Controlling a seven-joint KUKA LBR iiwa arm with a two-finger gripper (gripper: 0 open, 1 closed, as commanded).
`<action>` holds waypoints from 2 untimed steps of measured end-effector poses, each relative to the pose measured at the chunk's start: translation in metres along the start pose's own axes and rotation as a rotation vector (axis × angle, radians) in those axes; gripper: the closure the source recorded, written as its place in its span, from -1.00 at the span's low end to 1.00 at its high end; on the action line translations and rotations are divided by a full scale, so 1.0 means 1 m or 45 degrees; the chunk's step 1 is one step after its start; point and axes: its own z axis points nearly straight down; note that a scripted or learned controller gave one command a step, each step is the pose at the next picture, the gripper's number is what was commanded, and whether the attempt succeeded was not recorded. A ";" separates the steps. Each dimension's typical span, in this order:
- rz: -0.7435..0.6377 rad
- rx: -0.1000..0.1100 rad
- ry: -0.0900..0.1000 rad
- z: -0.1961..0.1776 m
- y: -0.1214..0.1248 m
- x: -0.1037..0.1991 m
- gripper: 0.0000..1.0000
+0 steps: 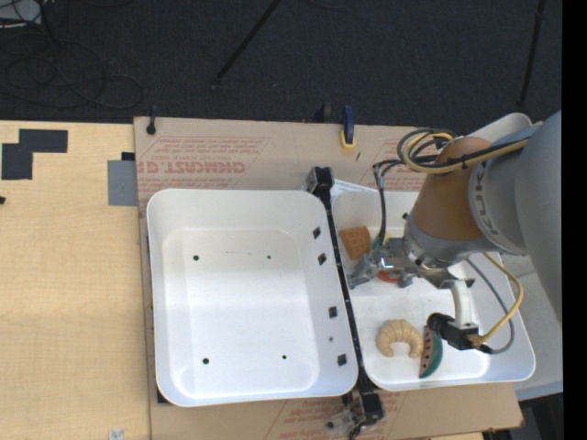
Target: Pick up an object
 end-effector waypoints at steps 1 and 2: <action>0.004 -0.003 -0.006 -0.001 0.073 -0.053 -1.00; 0.003 0.006 -0.003 -0.010 0.070 -0.052 1.00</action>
